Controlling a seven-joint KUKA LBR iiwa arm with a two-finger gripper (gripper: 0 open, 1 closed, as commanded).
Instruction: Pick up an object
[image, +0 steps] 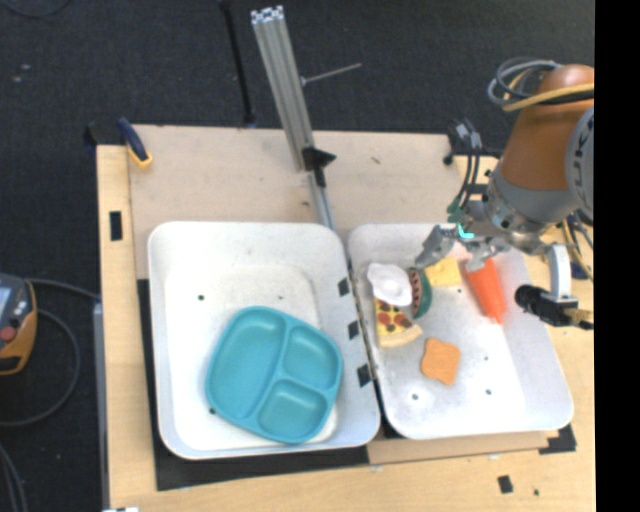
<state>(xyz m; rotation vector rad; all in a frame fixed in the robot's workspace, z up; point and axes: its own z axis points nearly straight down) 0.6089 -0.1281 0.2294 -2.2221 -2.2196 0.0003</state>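
In the right bin (520, 400) lie an orange carrot (488, 290), a yellow block (445, 273), a white and green cup-like toy (398, 286), a pizza slice (393, 322) and an orange cracker-like piece (440, 360). My gripper (458, 254) hangs over the bin's far part, just above the yellow block and beside the carrot's top end. Its fingers (437, 244) stand spread apart, open, with nothing held between them. The arm hides part of the yellow block.
The left bin (180, 260) holds a teal divided plate (275, 374). A metal post (290, 90) rises behind the bins, its base near the divide. Black clips sit along the rim between the bins. A cable and a black fitting (545, 298) hang at the right.
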